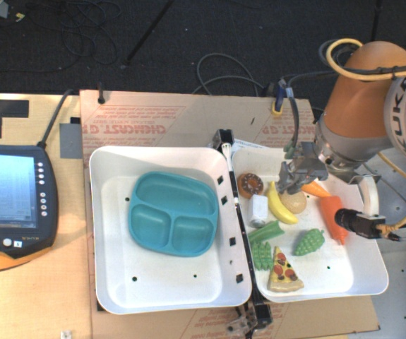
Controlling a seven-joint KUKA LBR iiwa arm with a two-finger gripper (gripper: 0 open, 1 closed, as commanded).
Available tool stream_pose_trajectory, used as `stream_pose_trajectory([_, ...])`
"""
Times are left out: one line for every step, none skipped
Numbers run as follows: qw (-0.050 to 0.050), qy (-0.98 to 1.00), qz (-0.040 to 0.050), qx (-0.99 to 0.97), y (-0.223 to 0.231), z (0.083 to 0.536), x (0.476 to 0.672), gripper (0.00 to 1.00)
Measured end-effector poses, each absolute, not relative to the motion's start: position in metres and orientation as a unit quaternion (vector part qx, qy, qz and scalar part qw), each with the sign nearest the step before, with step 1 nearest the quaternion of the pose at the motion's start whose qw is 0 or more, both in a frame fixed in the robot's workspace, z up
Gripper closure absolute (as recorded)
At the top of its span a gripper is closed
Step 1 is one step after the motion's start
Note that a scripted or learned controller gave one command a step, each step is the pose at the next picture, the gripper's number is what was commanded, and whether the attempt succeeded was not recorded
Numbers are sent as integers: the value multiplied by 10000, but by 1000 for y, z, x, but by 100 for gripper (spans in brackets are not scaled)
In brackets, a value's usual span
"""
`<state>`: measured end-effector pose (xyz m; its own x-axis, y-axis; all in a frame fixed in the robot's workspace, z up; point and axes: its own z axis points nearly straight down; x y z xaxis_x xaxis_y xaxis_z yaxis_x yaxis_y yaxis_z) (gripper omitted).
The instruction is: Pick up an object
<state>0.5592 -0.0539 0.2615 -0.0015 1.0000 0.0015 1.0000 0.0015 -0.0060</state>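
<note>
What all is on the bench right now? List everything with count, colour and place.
bins: 2, white, side by side on the bench
tray: 1, teal, three compartments, left bin
donut: 1, brown, right bin, far left
banana: 1, yellow, right bin, middle
carrot: 1, orange, right bin, right side
grapes: 1 bunch, green, right bin, near the pizza
pizza: 1 slice, right bin, near edge
green vegetables: 2 or so, right bin, left side
tablet: 1, dark, lit screen, left of the bins
gripper: 1, grey, over the banana
</note>
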Motion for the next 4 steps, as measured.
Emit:
stream_pose_trajectory([36,-7074,22,-7068,-55,271,559,100])
stream_pose_trajectory([47,-7076,28,-7066,-56,280,559,100])
stream_pose_trajectory([37,-7045,35,-7097,-114,239,496,100])
stream_pose_trajectory([24,-7062,16,-7080,-111,251,499,100])
